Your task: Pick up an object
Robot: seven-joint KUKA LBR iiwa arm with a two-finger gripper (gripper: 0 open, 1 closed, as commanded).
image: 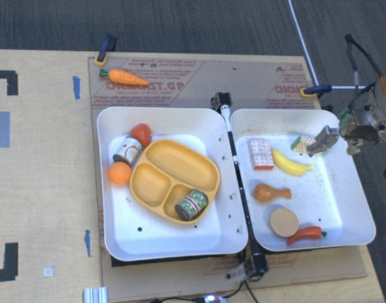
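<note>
Behind both bins, cardboard (180,84) lettering, perhaps "GB"

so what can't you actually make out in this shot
- Gripper in the camera view: too small and blurred to tell how its fingers stand.
- Small pale object beside the banana: partly hidden by the gripper, so I can't identify it.
- Arm: cut off by the right edge.
- Jar label: too small to read.

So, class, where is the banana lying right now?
The banana lies in the right bin, toward its upper middle, between the small red-and-white box and the gripper, above the toy drumstick.
</note>
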